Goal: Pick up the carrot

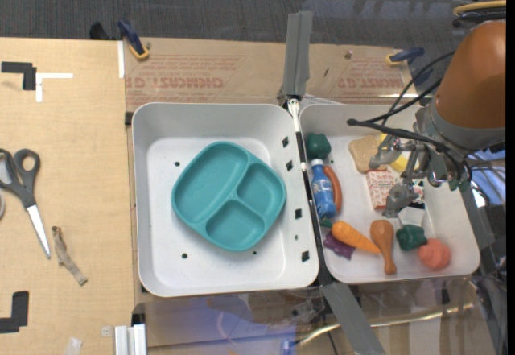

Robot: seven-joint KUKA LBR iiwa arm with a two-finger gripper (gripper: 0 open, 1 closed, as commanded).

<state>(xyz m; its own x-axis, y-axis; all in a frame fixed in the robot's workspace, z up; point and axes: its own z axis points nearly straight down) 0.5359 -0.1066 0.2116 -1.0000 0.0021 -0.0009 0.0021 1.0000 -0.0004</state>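
Note:
The carrot (355, 237) is orange and tapered. It lies near the front of the right bin (463, 216), slanting from upper left to lower right. A brown drumstick (385, 243) is just to its right and a purple piece (339, 248) sits at its left end. The gripper (399, 200) hangs over the middle right of this bin, above and to the right of the carrot and apart from it. It is over a red and white packet (380, 187). I see nothing held in it.
The right bin also holds a blue bottle (323, 191), a dark green piece (318, 144), a yellowish item (366, 154), a green block (411, 237) and a pink ball (435, 253). The left bin (153, 208) bears a teal divided plate (229, 195). Scissors (26, 188) lie on the bench at left.

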